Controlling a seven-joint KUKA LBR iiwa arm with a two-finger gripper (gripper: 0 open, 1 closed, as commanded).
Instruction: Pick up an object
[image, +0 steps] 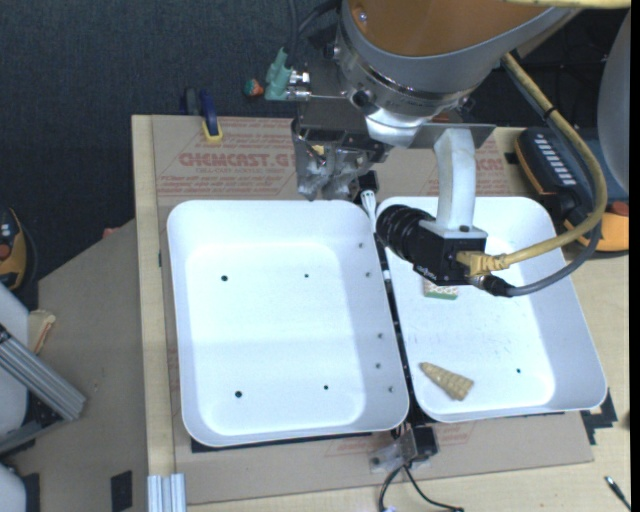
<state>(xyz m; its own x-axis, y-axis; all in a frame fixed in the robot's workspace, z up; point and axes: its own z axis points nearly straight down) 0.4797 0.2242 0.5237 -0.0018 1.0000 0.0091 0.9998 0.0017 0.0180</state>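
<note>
A tan, ridged cone-shaped object (446, 380) lies in the right bin (560, 340) near its front edge. A small white and green object (440, 291) lies in the same bin further back, partly hidden under the robot's camera mount. My gripper (335, 175) hangs above the bench at the back rim of the left bin (200, 300), near the gap between the two bins. I see nothing held in it. It is well away from the cone.
The grey and orange arm fills the top of the view above the right bin's back. A yellow cable (560, 240) loops over the right bin. A blue and yellow clamp (209, 115) sits on the board's back edge.
</note>
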